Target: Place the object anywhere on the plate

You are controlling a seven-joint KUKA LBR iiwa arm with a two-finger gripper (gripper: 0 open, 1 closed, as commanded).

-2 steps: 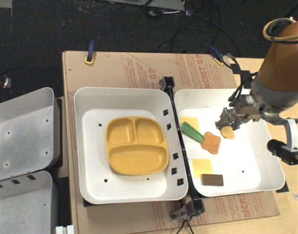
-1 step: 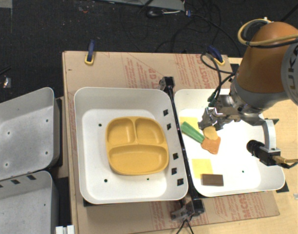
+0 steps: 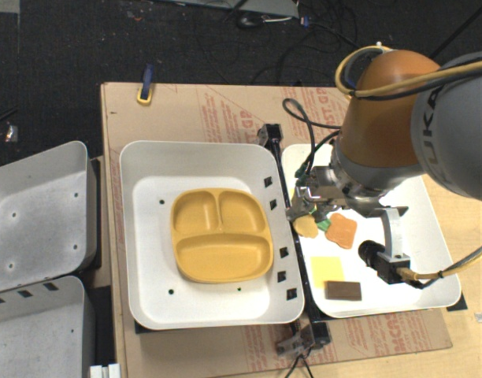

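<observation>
The gripper sits low in the right bin over the yellow food piece (jaw state cannot be determined); the plate lies in the left bin.

Claw fingertips and right bin mostly behind arm.

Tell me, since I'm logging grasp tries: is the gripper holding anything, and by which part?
It cannot be told. The gripper hangs low over the tan piece in the right bin, and the arm hides any hold.
</observation>
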